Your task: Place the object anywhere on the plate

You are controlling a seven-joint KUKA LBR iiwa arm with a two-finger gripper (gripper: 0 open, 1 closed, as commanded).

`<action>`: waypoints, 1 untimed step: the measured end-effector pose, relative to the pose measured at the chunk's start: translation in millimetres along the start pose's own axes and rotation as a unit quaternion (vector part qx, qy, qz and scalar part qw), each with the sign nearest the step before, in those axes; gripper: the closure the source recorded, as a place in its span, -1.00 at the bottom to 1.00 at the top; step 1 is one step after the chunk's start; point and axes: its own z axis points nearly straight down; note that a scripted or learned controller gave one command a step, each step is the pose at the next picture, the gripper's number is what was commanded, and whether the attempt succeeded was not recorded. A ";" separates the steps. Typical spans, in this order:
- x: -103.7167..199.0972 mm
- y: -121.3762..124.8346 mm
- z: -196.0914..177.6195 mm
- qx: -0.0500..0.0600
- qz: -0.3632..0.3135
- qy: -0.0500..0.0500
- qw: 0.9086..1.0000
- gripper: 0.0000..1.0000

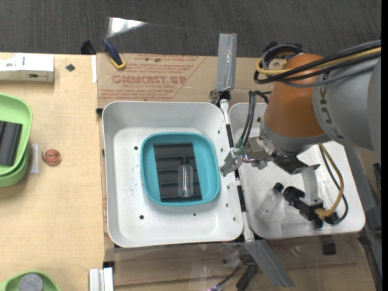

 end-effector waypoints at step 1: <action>0.0 0.0 0.0 0.000 0.000 0.000 1.000 -1.00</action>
